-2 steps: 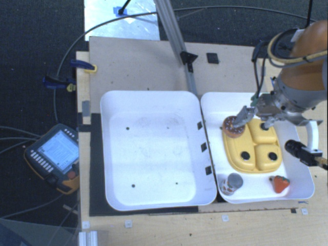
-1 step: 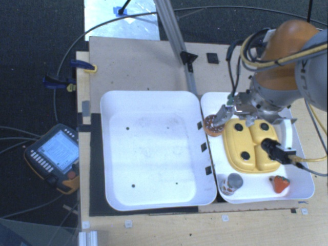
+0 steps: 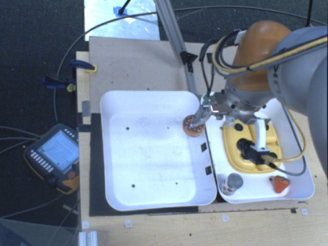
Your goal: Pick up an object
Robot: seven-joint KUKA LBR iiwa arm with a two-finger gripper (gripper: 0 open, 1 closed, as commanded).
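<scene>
A small brown ring-shaped donut (image 3: 194, 128) sits at the right rim of the left bin (image 3: 148, 188), caught at the tips of my gripper (image 3: 196, 121). The gripper's silver fingers (image 3: 202, 113) slant down and left from the wrist and close on the donut's top edge. The grey arm with its orange band (image 3: 259, 40) hangs over the right bin (image 3: 302, 183) and hides that bin's far part.
In the right bin lie a yellow moulded object (image 3: 237, 150), a small grey-topped cup (image 3: 231, 182) near the front wall, and a red strawberry (image 3: 280, 184) in the front right corner. A teach pendant (image 3: 54, 155) lies off the bench at the left.
</scene>
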